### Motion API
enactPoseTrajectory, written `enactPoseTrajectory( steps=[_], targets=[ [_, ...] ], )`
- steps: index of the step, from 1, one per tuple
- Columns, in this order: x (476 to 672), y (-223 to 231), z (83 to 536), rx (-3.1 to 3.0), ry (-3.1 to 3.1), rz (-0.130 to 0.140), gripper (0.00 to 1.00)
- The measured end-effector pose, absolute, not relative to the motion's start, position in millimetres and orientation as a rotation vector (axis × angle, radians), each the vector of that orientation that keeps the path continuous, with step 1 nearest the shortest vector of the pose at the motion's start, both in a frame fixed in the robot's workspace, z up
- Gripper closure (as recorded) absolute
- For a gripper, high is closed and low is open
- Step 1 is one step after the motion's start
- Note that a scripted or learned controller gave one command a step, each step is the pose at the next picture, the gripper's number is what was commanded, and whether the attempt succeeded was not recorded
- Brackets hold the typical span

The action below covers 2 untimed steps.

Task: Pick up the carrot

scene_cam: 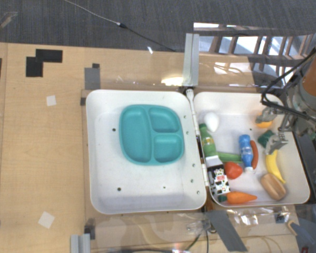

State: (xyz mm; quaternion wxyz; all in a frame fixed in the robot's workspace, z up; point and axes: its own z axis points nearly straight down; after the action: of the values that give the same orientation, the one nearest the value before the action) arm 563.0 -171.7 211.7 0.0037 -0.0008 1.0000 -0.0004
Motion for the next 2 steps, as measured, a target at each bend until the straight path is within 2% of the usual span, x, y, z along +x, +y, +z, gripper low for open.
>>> enactPoseTrajectory(
  steps=[1,2],
  targets=[
    [624.6,-195,90,0.178,3.119,-0.005,0.00],
    [627.3,-193,102,0.167,3.113,-0.005,1.00]
  ],
)
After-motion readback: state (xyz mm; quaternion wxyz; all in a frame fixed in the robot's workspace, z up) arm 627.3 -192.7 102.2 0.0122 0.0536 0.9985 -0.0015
